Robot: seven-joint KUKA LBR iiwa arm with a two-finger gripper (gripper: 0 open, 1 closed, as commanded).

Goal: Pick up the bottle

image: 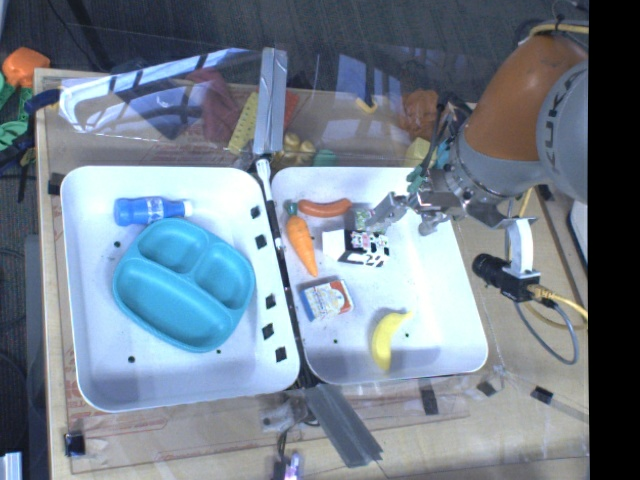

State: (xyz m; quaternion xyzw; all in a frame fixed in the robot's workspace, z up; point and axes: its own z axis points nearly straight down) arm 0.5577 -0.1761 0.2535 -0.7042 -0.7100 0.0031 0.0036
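Dark letters ran down the grey casing of the arm (566, 108) beside its orange band; they seemed to spell "KUKA", though the slant and the frame edge cut them short. The black-and-white patterned card (366, 245) in the right bin (455, 308) carried markings too blurred to read. The small packet (326, 298) had printing on its face, and the blue bottle (150, 209) a pale label, neither legible.

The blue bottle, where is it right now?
The blue bottle lies on its side in the left bin, near its back left corner, just behind the blue divided plate.
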